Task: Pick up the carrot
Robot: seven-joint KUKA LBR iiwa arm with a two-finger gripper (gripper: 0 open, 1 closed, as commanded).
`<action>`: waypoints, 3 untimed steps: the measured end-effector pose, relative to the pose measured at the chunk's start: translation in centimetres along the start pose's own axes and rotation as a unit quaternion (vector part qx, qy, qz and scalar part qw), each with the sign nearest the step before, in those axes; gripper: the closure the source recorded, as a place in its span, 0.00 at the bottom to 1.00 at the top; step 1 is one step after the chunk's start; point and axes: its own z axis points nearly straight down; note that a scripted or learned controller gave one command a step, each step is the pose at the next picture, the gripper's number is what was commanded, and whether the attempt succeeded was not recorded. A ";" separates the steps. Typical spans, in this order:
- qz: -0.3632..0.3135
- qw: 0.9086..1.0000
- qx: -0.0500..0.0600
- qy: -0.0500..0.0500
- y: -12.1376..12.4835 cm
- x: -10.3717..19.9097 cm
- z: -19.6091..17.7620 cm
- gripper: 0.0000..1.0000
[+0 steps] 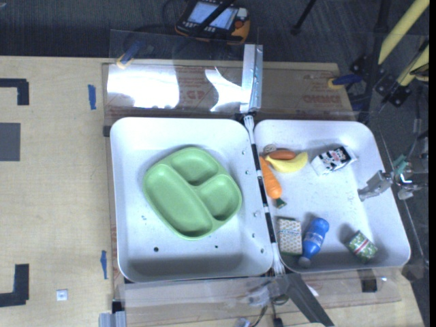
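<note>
The orange carrot (271,180) lies along the left wall of the right bin (388,223), its green end pointing toward the front. A yellow banana (287,161) touches its far end. My gripper (375,185) hovers at the right bin's right rim, well to the right of the carrot and apart from it, with nothing seen in it.
The right bin also holds a small black-and-white carton (332,159), a blue bottle (313,236), a patterned packet (289,235) and a green can (361,245). A green divided plate (192,191) lies in the left bin (129,182).
</note>
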 end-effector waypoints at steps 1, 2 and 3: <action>0.023 1.000 -0.001 0.000 1.9 0.7 4.5 0.00; 0.208 0.978 0.001 0.000 2.1 0.0 8.7 0.00; 0.307 0.952 0.004 0.010 -0.2 -0.5 14.6 0.00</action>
